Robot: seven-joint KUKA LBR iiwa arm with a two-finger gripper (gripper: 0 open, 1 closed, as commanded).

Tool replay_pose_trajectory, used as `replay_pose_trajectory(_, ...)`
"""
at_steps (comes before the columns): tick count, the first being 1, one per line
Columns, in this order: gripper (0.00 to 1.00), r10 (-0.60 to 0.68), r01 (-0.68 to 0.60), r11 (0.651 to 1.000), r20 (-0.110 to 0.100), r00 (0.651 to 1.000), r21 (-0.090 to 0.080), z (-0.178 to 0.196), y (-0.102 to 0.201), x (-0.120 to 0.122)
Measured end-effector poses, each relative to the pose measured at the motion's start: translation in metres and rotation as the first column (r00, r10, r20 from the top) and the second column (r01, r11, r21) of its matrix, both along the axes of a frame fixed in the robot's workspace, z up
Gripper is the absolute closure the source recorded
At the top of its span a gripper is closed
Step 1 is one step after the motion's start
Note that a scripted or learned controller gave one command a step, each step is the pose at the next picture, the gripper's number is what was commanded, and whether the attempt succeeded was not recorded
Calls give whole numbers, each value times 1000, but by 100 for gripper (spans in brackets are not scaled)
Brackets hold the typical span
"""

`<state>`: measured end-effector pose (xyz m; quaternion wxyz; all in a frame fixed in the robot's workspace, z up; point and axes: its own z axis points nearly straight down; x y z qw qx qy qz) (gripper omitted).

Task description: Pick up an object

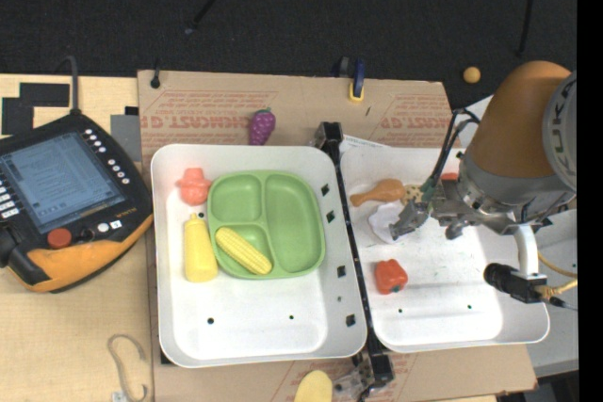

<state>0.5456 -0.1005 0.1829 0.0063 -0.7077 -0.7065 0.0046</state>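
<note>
Red, one toy pepper [390,276] lies just below the gripper [407,223], one chicken drumstick [379,193] just above-left, finger spread indiscernible.

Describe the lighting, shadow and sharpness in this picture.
Camera view: even overhead light, the white bins bright but not blown out; floor behind dark; soft shadows beside the red toy and green tray; gripper slightly soft, the toys fairly sharp.

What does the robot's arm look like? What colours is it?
The arm is big and rounded, with a bright orange band above a grey wrist. Thin dark cables run down beside it. At its tip sits a small dark metal gripper. A black cylinder-shaped part sticks out lower down.
</note>
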Motion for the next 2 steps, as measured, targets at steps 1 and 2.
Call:
replay_pose_trajectory(1,0,2,-2,1000,12,1000,-1,7,0,3)
replay_pose_trajectory(2,0,2,-2,1000,8,1000,-1,-57,0,2)
